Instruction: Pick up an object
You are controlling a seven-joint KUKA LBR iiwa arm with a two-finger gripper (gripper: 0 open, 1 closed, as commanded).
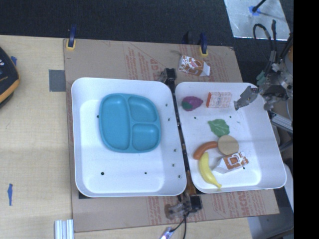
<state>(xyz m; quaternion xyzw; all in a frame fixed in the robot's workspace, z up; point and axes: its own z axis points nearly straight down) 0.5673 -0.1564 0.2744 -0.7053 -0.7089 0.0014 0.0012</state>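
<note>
The right bin (271, 148) holds several small items: a purple piece (192, 103), an orange-and-white carton (219, 99), a green leaf shape (219, 127), an orange sausage (204, 149), a tan round disc (228, 145), a yellow banana (208, 171) and an orange-and-white packet (235, 161). My gripper (254, 102) hangs over the bin's far right corner, just right of the carton. Its two grey fingers (244, 97) stand apart, open, with nothing between them.
The left bin (84, 173) holds a blue divided plate (130, 122). A loose snack packet (194, 66) lies on the cardboard behind the bins. A yellow-and-black device (6, 78) sits at the bench's left edge. Clamps hold the cardboard at the back.
</note>
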